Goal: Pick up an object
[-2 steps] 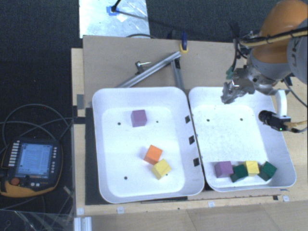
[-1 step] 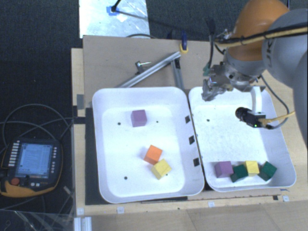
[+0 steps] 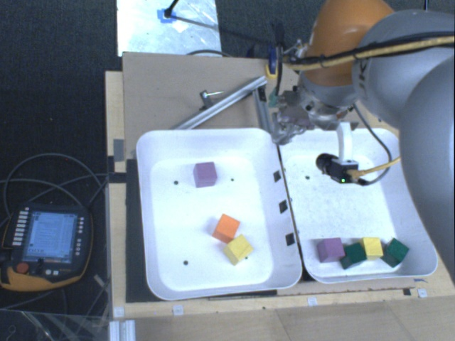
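Note:
The left bin (image 3: 153, 212) holds a purple cube (image 3: 205, 174) towards the back, with an orange cube (image 3: 226, 227) and a yellow cube (image 3: 238, 249) touching each other near the front. Along the front wall of the right bin (image 3: 419, 254) sits a row of a purple cube (image 3: 329, 249), a dark green cube (image 3: 353, 254), a yellow cube (image 3: 372, 247) and another green cube (image 3: 395, 251). My gripper (image 3: 279, 128) hangs over the back end of the divide between the two bins, far from every cube, with nothing seen in it.
The grey arm and its orange band (image 3: 345, 30) cover the back right of the bench. A small black device (image 3: 338, 168) on a cable hangs over the right bin. A metal rod (image 3: 220, 105) lies on the cardboard behind the left bin. A pendant (image 3: 46, 244) sits at far left.

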`<state>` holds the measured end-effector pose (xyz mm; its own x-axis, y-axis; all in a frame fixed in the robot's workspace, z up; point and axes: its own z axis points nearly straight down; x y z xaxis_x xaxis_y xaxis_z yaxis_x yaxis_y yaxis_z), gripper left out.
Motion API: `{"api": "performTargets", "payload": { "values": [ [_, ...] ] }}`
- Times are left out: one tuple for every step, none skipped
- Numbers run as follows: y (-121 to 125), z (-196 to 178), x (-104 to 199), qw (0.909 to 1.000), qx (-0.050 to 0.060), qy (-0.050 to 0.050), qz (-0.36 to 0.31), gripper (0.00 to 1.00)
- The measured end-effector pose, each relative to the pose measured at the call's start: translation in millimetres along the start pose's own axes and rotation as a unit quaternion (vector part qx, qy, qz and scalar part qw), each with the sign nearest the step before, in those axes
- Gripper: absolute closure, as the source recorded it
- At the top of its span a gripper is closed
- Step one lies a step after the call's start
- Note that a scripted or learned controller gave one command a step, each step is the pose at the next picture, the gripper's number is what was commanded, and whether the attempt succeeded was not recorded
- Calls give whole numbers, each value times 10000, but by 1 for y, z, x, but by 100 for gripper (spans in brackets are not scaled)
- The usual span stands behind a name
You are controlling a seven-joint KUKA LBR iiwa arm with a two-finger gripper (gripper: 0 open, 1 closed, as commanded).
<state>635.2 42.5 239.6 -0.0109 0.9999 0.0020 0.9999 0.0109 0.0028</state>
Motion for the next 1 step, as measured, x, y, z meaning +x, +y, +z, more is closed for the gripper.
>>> {"api": "performTargets", "payload": {
  "values": [
    [-2, 11, 49, 10000, 15, 0, 4, 100]
  ]
}}
